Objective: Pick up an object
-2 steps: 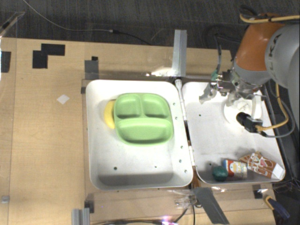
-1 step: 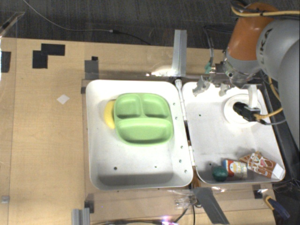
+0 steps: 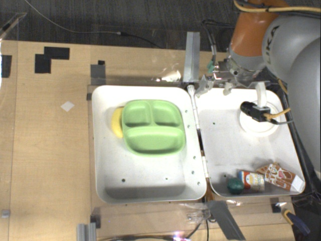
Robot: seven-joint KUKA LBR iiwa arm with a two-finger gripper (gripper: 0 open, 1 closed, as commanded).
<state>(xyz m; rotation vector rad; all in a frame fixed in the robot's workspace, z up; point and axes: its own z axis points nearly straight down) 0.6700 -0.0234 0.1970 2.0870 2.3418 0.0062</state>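
1 camera hangs fixed above the bench [image 3: 45,149] and looks down on it at a slant, tilted toward the bench's far edge, where a strip of dark floor shows along the top of the frame. It sits far enough back to take in both white bins whole: the left bin [image 3: 145,185] lies near the frame's centre, the right bin [image 3: 225,149] toward the right side. The bench's near edge runs off the bottom of the frame. The arm [image 3: 281,39] enters from the upper right corner, close to the lens and large in view.
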